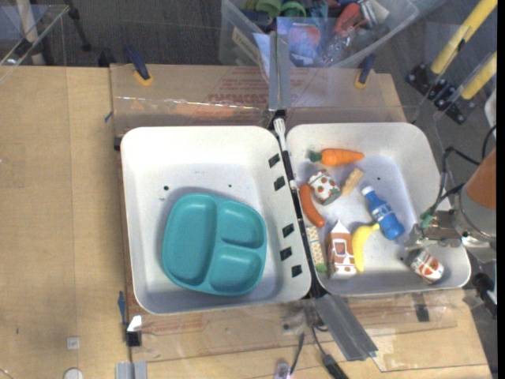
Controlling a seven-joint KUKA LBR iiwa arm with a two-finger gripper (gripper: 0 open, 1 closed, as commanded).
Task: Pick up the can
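A small red-and-white can (pixel 427 268) lies on its side in the front right corner of the right bin (pixel 410 144). My gripper (pixel 432 235) hangs just above and behind it, close to the bin's right wall, with the arm coming in from the right edge. Nothing shows as lifted; the can rests on the bin floor. A second red-and-white rounded item (pixel 323 187) sits near the divider at the left of the same bin.
The right bin also holds a carrot (pixel 341 156), a blue bottle (pixel 383 214), a banana (pixel 360 245), a small carton (pixel 340 252) and a red sausage (pixel 311 205). A teal divided plate (pixel 214 242) lies in the left bin (pixel 158 156).
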